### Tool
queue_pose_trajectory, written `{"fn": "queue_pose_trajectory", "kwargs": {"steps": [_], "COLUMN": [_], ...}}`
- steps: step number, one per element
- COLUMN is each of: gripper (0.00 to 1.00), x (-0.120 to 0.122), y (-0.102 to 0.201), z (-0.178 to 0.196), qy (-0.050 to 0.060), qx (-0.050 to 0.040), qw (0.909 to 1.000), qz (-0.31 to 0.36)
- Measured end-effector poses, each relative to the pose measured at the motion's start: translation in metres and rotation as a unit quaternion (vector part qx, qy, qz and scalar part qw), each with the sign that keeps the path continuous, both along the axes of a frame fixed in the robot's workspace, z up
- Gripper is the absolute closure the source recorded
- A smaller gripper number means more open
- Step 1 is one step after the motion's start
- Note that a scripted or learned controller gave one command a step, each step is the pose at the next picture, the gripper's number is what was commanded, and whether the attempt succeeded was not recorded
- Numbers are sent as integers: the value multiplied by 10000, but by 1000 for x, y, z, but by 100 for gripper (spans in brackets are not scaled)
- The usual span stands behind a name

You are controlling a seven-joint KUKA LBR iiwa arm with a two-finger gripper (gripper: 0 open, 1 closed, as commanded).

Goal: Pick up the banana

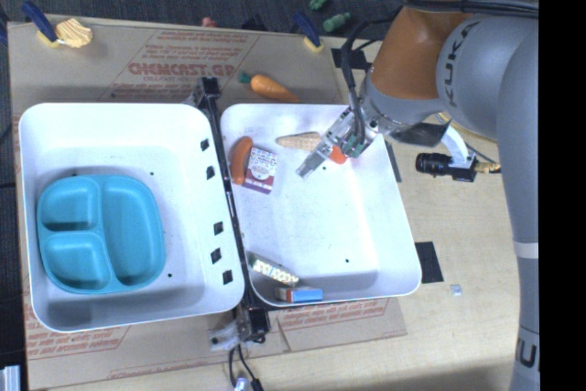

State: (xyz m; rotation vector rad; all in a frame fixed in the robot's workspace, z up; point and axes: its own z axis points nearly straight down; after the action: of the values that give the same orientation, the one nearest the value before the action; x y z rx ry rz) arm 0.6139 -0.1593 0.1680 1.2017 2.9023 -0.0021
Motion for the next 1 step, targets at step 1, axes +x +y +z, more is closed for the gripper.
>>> {"fn": "queue_pose_trajectory", "kwargs": {"steps": [1], "gripper": [0], "x": [-31], "y": [53], "z": [-62], "qy": [23], "qx": [13], "qw": [9987], "qz": [-508]}}
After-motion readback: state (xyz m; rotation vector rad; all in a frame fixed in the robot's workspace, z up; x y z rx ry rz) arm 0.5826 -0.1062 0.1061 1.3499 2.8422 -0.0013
